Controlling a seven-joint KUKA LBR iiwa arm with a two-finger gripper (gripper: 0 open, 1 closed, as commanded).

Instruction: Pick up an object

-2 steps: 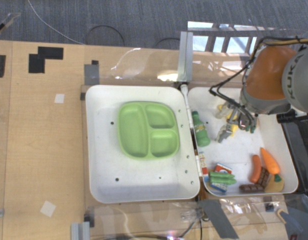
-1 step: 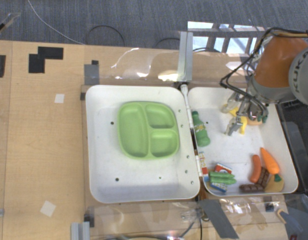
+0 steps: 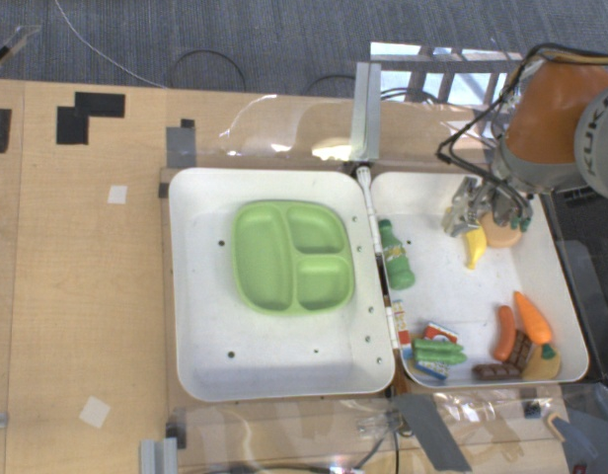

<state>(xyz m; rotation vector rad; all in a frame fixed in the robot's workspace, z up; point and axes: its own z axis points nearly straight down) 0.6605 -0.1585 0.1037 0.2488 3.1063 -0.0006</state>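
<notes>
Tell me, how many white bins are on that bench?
2. The left bin holds a green divided plate. The right bin holds the toy foods, with the gripper over its far end, beside a yellow banana.

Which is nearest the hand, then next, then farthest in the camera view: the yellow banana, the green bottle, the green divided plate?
From the hand:
1. Yellow banana, right bin, just below the hand.
2. Green bottle, right bin, by the left wall.
3. Green divided plate, left bin.
</notes>
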